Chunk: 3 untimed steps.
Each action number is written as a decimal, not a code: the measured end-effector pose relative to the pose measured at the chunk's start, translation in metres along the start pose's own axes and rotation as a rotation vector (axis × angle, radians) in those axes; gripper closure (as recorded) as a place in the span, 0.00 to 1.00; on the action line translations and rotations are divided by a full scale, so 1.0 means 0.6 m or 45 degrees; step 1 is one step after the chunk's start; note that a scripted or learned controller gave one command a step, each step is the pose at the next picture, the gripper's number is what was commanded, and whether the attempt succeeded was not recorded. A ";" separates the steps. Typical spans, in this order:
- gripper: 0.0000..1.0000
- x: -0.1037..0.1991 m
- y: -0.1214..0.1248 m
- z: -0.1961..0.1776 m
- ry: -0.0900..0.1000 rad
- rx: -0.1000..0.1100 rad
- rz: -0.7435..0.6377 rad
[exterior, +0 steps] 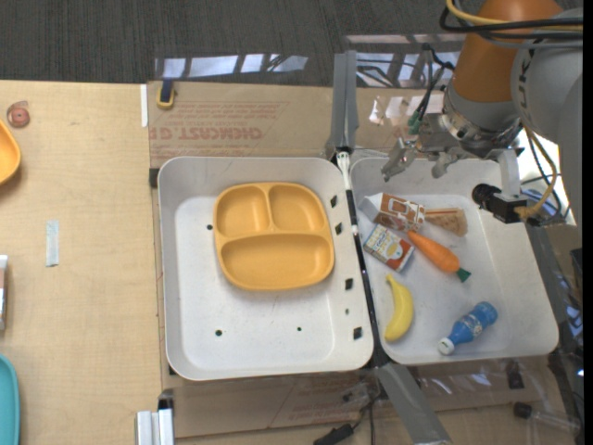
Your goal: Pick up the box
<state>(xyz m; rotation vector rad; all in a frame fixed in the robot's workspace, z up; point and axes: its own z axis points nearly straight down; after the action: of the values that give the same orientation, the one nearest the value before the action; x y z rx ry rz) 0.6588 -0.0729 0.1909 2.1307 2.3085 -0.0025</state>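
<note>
Lying in the right bin, the box sat toward that bin's left side, a small white carton with an orange picture on its face, tilted a little. It touched the thick end of the carrot, which ran off to the right. Just behind it lay a brown-and-white packet beside a tan, bread-like piece. The banana lay just in front of it, and the blue bottle was further right, near the front wall.

The pincer hung over the rear of the same bin, above and behind the box, with its fingers spread apart and nothing between them. By my reading this was the approach step: no grasp had begun, and the box was untouched on the bin floor.

The next move would have called for carrying the pincer forward and a little left until it stood over the box, then turning the wrist so the fingers straddled the carton's narrow sides before going down. The crowding was the difficulty: carrot and packet pressed close, so one finger could easily have landed on a neighbour or pushed the box aside.

The left bin held a yellow plate, and both bins rested on the surface.
</note>
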 end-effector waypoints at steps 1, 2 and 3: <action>0.00 -0.033 -0.109 -0.062 0.001 0.002 -0.025; 0.00 0.055 -0.061 -0.005 0.001 0.002 -0.282; 0.00 0.029 -0.177 0.000 0.001 0.001 -0.248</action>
<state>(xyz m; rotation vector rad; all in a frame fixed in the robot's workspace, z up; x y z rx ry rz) 0.5515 -0.0643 0.1909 1.8965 2.5061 -0.0026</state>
